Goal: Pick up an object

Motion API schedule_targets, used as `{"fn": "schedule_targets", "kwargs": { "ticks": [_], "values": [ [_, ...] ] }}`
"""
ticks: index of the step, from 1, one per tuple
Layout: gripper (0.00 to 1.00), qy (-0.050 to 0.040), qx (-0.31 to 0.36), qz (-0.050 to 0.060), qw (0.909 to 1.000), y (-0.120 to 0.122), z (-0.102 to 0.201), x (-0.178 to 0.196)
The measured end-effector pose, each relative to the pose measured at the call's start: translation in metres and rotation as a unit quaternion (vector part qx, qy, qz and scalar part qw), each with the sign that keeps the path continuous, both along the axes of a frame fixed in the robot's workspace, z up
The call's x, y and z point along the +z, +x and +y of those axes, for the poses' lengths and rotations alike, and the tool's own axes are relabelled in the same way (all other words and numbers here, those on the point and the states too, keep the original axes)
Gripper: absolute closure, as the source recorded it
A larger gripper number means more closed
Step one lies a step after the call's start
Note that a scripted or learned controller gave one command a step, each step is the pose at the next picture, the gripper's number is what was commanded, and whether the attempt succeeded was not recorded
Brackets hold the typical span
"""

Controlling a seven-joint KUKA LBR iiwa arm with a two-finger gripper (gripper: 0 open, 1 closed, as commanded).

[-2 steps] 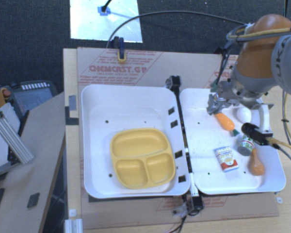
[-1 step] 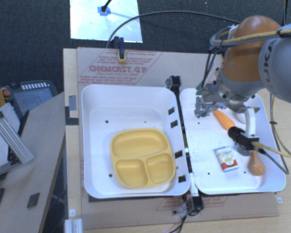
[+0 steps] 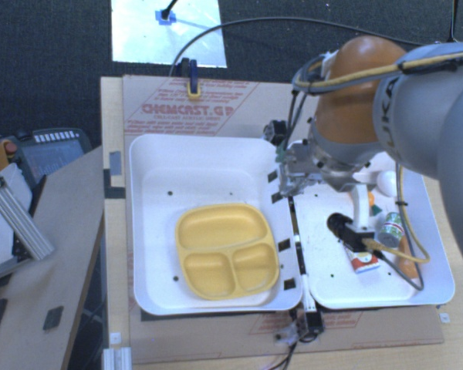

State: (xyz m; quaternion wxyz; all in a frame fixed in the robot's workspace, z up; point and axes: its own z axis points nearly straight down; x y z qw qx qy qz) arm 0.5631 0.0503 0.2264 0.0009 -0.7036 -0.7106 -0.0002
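The right bin (image 3: 324,284) holds a few small objects along its right side. A white egg-shaped thing (image 3: 386,182) lies at the back. In front of it are a small green-labelled can (image 3: 391,227), an orange stick-like thing (image 3: 407,262) and a small red and white box (image 3: 364,264). My gripper (image 3: 287,177) hangs under the orange-banded wrist at the right bin's left edge, close to the divide between the bins. It is well to the left of those objects, and I see nothing held in it.
A yellow three-compartment tray (image 3: 225,249) lies in the front half of the left bin (image 3: 154,206). The arm's bulk covers the back of the right bin. A cardboard sheet (image 3: 189,108) lies under both bins.
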Motion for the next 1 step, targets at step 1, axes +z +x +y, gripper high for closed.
{"fn": "schedule_targets", "kwargs": {
  "ticks": [1],
  "values": [
    [1.00,0.0002,0.000,-0.001,1.0000,-0.0151,0.0519,0.0098]
  ]
}}
